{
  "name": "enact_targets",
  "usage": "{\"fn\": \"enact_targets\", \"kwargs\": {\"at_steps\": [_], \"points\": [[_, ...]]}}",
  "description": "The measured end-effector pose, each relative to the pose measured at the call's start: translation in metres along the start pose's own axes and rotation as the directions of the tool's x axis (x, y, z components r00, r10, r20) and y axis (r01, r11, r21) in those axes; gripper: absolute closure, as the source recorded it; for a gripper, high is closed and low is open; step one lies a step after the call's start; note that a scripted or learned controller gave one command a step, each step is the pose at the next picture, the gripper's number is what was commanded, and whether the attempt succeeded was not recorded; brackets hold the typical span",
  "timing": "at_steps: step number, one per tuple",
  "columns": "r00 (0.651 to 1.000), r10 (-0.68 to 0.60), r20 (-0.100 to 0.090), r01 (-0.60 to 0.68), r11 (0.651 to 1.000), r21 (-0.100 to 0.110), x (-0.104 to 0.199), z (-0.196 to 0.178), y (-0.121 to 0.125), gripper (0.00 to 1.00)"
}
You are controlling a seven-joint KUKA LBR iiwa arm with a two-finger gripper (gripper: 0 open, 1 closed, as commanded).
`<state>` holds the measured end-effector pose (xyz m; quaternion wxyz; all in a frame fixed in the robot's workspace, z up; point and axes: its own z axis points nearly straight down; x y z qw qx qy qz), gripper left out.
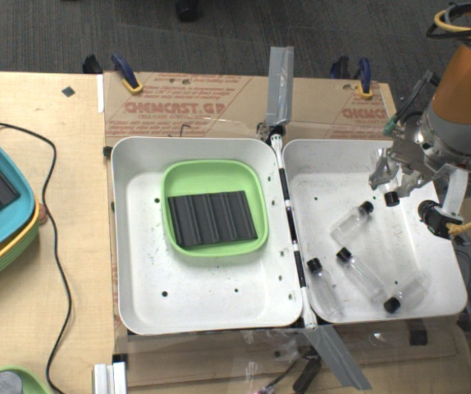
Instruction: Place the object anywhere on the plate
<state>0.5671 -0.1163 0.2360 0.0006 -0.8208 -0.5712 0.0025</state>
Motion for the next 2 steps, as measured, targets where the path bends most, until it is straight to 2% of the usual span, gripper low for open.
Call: {"fn": "enact_targets", "kwargs": {"at_steps": [1, 2], "points": [[1.000, 0.001, 0.000, -0.001, 1.000, 0.000, 0.000, 0.000, 0.000, 0.00], [0.954, 0.300, 0.000, -0.300, 0.954, -0.001, -0.046, -0.014, 0.031, 0.00]]}}
